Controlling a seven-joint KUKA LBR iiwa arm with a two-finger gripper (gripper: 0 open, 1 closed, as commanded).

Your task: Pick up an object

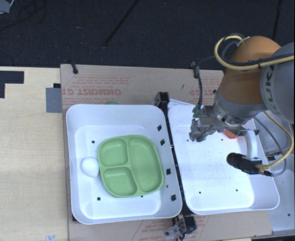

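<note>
Gripper [197, 134], grasp state impossible to tell, hovers in the right bin [223, 200] while a light, rigid green tray [130, 165], likely best taken by its rim, waits.

Smooth, slightly glossy pale-green plastic on the three-compartment divided plate [130, 165]. Matt white shell on the small round ball [90, 166] touching its left edge. Satiny white plastic across both shallow bins [112, 117]. Dull brown printed cardboard sheet [137, 84] beneath. Pale matt wood-grain benchtop [22, 154]. Glossy orange band [248, 69] above dark metal gripper [200, 132].
</note>
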